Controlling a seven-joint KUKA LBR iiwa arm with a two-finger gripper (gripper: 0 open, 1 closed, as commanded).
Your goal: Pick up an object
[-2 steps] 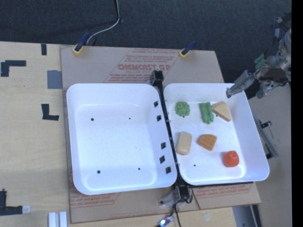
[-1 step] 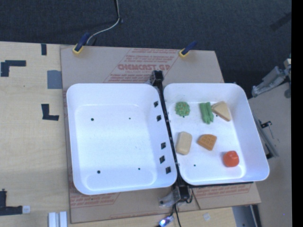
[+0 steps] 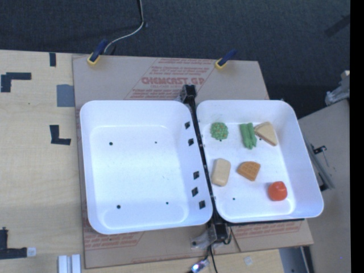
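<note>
The right bin (image 3: 301,152) holds several small items. A green round piece (image 3: 219,131) lies near its left wall, with a green stick-shaped piece (image 3: 247,135) to its right. A tan wedge (image 3: 266,133) sits beside that stick toward the far right. Lower down lie a beige block (image 3: 220,172), an orange chunk (image 3: 249,170) and a red round piece (image 3: 277,191).
The left bin (image 3: 91,152) stands beside the right one, joined along a black divider (image 3: 196,152). Both rest on a cardboard sheet (image 3: 165,78) held by blue-yellow clamps (image 3: 96,51). A white cable (image 3: 136,16) runs off at the back. A grey fixture (image 3: 338,92) sits at the right edge.
</note>
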